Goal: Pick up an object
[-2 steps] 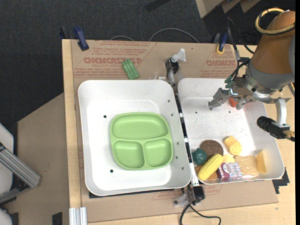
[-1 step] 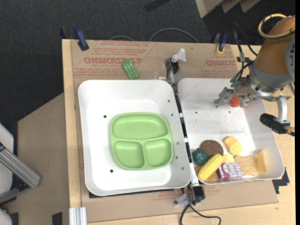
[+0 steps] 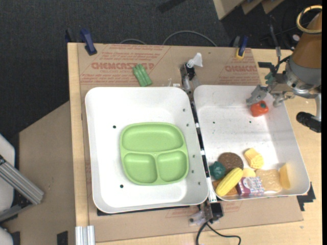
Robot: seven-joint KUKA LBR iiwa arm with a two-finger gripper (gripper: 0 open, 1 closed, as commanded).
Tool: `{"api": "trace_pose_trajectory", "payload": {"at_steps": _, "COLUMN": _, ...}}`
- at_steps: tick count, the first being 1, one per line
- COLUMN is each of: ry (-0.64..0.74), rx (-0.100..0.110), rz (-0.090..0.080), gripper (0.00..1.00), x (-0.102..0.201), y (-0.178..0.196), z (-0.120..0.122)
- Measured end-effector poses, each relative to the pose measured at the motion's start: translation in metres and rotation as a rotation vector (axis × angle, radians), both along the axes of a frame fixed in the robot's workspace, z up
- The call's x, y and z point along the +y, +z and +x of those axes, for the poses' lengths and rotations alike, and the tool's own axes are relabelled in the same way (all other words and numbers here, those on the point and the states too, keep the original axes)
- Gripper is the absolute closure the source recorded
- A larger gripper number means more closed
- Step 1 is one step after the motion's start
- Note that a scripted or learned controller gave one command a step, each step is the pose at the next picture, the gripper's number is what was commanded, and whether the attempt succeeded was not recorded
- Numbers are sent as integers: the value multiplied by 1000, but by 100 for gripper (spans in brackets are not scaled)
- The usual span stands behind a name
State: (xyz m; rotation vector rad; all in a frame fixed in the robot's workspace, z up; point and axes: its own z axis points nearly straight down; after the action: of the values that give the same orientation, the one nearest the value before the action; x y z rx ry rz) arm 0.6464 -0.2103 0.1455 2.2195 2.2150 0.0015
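My gripper point(image 3: 266, 97) hangs over the far right corner of the right bin point(image 3: 225, 121), with its two grey fingers spread apart. A small red toy fruit with a green top point(image 3: 259, 108) lies on the bin floor just below the left finger point(image 3: 254, 96); I see nothing clamped between the fingers. Several toy foods crowd the bin's near right corner: a brown round patty point(image 3: 231, 160), a yellow corn cob point(image 3: 229, 181), a dark green piece point(image 3: 218, 170), a yellow lump point(image 3: 254, 158), a tan cracker point(image 3: 269, 180), a cheese wedge point(image 3: 284, 176) and a purple packet point(image 3: 249, 187).
A green divided plate point(image 3: 153, 152) lies in the left bin point(image 3: 102, 137). On the cardboard behind that bin rests a small green toy point(image 3: 142, 76). Blue clamps point(image 3: 89, 42) point(image 3: 240, 46) hold the cardboard's far edge. The arm's orange band point(image 3: 309, 50) rises at the right.
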Motion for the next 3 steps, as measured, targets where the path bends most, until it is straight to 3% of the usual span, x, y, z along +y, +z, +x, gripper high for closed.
{"api": "trace_pose_trajectory", "payload": {"at_steps": 1, "ry": 4, "rx": 16, "rz": 18, "gripper": 0, "x": -5, "y": -60, "z": 21}}
{"api": "trace_pose_trajectory", "payload": {"at_steps": 2, "ry": 7, "rx": 6, "rz": 6, "gripper": 0, "x": 44, "y": -60, "z": 21}}
{"api": "trace_pose_trajectory", "payload": {"at_steps": 3, "ry": 4, "rx": 3, "rz": 3, "gripper": 100, "x": 41, "y": -49, "z": 21}}
